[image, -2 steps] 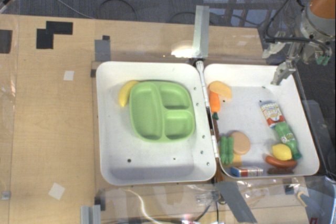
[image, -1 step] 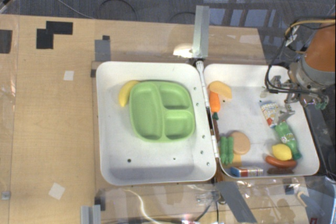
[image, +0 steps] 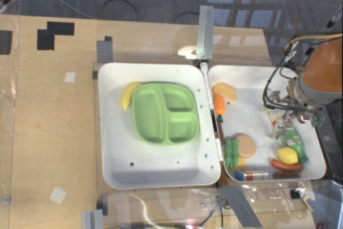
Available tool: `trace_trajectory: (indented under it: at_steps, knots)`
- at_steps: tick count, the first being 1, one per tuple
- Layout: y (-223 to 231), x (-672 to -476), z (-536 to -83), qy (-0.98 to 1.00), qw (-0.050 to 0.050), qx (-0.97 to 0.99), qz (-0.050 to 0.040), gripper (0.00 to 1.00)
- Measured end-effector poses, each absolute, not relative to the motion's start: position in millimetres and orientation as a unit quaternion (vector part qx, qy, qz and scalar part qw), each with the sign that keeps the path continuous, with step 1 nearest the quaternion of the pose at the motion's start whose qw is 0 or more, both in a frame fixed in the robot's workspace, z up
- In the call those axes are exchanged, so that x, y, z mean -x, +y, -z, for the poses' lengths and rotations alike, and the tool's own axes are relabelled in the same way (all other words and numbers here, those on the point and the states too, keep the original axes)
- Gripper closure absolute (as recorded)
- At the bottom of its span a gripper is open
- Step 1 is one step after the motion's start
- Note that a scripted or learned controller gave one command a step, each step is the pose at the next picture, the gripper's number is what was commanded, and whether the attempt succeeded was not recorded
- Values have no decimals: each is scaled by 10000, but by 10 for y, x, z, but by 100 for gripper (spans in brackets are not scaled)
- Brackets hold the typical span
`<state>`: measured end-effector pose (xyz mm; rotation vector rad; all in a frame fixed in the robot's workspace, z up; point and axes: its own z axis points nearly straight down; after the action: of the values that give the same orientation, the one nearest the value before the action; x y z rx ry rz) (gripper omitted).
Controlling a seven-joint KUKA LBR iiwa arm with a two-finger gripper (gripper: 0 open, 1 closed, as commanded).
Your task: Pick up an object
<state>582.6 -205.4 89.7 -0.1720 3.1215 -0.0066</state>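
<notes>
From my station, the arm point(image: 321, 75) reads as a broad rounded housing, mostly a burnt-orange dome with a grey collar curving beneath it. Below that collar I see the wrist narrow into a cluster of silvery metal parts, small brackets and fittings that are too fine for me to tell apart. Black cables point(image: 278, 75) loop out from the arm's near side in thin arcs, one bowing wide before tucking back toward the metal hardware. A thinner light-coloured line runs along the top edge of the orange shell. A dark block sits at the lower edge of the wrist hardware, its shape blurred.
</notes>
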Motion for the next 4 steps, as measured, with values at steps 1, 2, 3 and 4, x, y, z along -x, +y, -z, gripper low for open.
trace_trajectory:
  at_steps: [1, 2, 3, 4]
  knots:
    - [-1911, -5676, -894, 9990, 70, 450, 18, 0]
    - [-1900, -5735, -1052, 9987, 161, 484, 40, 100]
    - [-2060, -5826, -2477, 9811, 85, 1935, 39, 100]
    - [-1782, -6422, -952, 9697, 58, 2444, 12, 100]
